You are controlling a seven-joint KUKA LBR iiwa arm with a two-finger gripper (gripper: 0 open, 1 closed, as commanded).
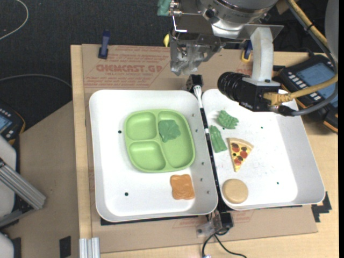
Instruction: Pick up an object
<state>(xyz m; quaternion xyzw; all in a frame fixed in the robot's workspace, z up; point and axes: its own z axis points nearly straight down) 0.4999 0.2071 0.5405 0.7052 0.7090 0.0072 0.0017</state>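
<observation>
Pizza slice lies in right bin, cookie at 6 o'clock. Jaws hang beyond bins at 12; state can't be told.

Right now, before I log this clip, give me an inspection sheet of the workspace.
Surface: two white bins, left bin and right bin, on a cardboard sheet.
Job's things: green divided plate holding a green leafy piece; orange piece in left bin; two green pieces, pizza slice, tan round piece in right bin.
Clutter: blue clamp.
Grippers: gripper above the bins' far edge, nothing between its fingers.
Cables: white cable top left.
Surroundings: handheld pendant right.
</observation>
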